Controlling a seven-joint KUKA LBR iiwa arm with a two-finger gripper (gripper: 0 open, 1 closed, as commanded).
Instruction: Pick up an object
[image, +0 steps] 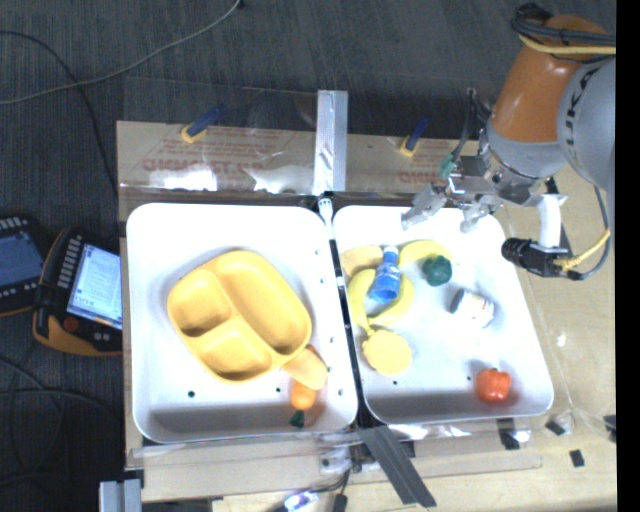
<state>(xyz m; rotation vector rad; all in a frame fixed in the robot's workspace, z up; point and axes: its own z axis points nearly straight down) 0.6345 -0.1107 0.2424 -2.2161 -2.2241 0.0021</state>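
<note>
White bins (160, 400) on a cardboard-covered bench (150, 150), dark carpet (60, 80).

Pincer (452, 205) open above right bin (525, 330) (far edge), nothing between its fingers — blue bottle (384, 281) below.

- The counter (150, 140) is a brown board standing on dark carpet.
- Two shallow white bins sit on it side by side, touching: the left bin (150, 300) and the right bin (525, 340).
- Clear plastic sheet (230, 165) lies along its far edge, held by two clips (203, 123).
</note>
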